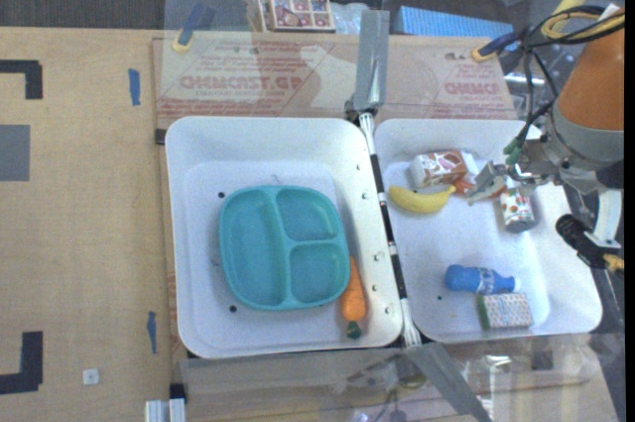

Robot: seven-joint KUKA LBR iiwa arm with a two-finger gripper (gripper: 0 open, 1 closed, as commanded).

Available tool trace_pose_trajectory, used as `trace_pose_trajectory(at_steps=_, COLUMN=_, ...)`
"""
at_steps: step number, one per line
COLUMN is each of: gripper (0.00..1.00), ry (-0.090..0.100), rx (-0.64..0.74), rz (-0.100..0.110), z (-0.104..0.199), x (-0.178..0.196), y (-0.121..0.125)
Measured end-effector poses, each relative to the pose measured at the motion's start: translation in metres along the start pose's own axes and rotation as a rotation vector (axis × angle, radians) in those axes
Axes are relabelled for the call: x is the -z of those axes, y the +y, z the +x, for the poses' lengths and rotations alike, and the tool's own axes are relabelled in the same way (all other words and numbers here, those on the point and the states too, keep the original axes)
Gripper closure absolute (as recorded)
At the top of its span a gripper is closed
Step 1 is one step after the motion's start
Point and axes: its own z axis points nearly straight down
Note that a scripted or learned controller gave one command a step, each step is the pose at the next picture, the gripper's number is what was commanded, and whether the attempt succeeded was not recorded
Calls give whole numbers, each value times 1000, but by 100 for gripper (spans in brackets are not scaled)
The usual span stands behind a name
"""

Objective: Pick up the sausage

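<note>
A reddish-orange piece that looks like the sausage [459, 178] lies in the right bin [556, 311], tight against a white and red packet [437, 168]. It is small and partly covered, so I cannot be sure of its shape. My gripper [489, 184] hangs low over the bin, right at that piece's right end, touching or nearly touching it. The grey arm with its orange band [595, 92] reaches in from the right edge above it.
A banana [421, 200] lies just left of the gripper, and a small can [517, 209] just right of it. A blue bottle [476, 279] and a green box [507, 311] sit nearer the front. The left bin [198, 152] holds a teal divided plate [283, 247] and a carrot [354, 292].
</note>
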Motion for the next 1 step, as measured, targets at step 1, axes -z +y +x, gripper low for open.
trace_pose_trajectory(at_steps=1, gripper=0, ry=0, rx=-94, rz=0, z=-54, x=-48, y=32)
